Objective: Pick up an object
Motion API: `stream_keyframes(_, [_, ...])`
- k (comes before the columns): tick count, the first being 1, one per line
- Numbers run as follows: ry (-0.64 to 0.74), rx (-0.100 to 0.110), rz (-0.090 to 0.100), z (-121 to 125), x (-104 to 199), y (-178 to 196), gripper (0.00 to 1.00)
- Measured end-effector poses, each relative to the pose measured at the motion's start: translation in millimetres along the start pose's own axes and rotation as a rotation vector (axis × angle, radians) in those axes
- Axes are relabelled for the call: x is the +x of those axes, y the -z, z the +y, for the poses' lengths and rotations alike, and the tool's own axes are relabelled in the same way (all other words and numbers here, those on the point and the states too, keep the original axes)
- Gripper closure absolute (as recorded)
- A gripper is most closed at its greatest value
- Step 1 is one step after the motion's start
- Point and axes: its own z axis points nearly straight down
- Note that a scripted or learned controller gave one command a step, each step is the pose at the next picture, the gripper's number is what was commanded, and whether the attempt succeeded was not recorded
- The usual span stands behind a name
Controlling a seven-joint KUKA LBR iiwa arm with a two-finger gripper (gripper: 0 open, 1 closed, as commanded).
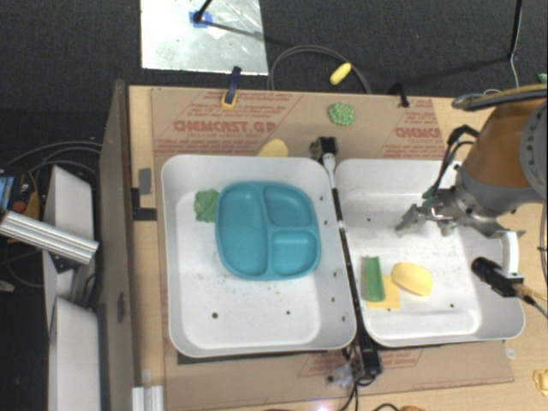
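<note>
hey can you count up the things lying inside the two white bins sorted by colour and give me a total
Blue: 1, the divided plate in the left bin.
Green: 2, the leafy piece beside the plate, and the green stick in the right bin.
Yellow: 2, the lemon-shaped piece and the flat yellow piece.
Total: 5

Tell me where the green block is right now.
The green block lies in the right bin, near its front left corner, just left of the yellow lemon.

I see my gripper (409,221) over the right bin (428,319), apart from the yellow lump (412,278) and green block (373,278); a blue plate (266,229) fills the left bin (248,328).
</note>
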Motion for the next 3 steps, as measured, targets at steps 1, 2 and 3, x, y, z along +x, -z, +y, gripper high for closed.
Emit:
stream_keyframes(1, [0.004,-0.012,-0.001,-31.9,-14.9,175.1,0.0])
stream_keyframes(2, [0.003,0.02,0.009,-85.5,17.2,52.9,0.0])
stream_keyframes(3, [0.003,0.013,0.006,-75.5,16.4,-48.9,0.0])
